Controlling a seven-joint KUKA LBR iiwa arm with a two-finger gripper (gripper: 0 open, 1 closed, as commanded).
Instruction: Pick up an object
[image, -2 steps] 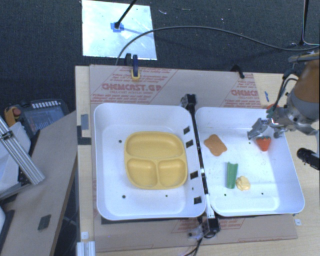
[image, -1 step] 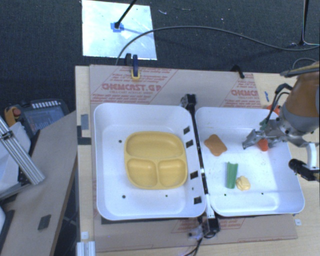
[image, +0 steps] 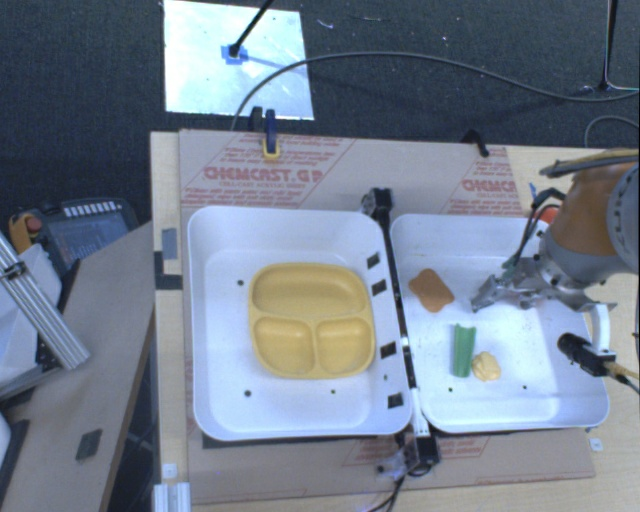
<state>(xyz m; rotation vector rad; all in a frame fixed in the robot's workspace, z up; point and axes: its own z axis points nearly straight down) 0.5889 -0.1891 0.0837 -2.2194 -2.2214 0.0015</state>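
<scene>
Yellow and shiny, a food tray (image: 305, 330) with three parts sits in the left bin (image: 215, 300). The right bin (image: 540, 405) has three small things: a brown toast-shaped piece (image: 431, 290), a green stick (image: 463, 350) and a little yellow lump (image: 486, 367) just beside the stick. The grey arm (image: 590, 235) reaches in from the right, and its claw (image: 492, 295) is low over the right bin, near the brown piece but apart from it. I cannot tell if the claw is apart or together, and nothing shows in it. This looks like the reaching step. Next, I think, the claw must line up over one thing and go down onto it.
</scene>
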